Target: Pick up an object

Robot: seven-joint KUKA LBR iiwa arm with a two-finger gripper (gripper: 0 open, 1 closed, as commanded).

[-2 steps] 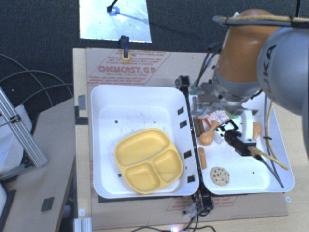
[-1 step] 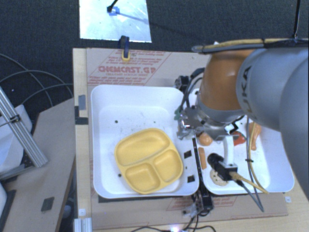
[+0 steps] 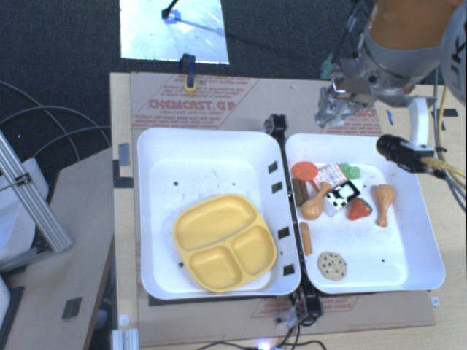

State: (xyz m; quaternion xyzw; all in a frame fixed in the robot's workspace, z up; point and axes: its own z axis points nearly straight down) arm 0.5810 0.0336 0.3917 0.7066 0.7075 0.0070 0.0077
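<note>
Camera view: the hand (image 3: 337, 111) hovers above the right bin's (image 3: 408, 268) far rim, gripping nothing; I cannot tell how it is set. 1 cluster of toy food (image 3: 337, 192) lies below, packed touching, so a descent could likely nudge neighbours and miss.

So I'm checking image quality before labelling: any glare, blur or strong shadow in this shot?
Camera view: a shiny sheet beyond the bench shows bright glare; the arm's hand looks soft and slightly blurred; the yellow divided tray and the cookie look reasonably sharp; the white bins are evenly lit, with faint shadows.
</note>
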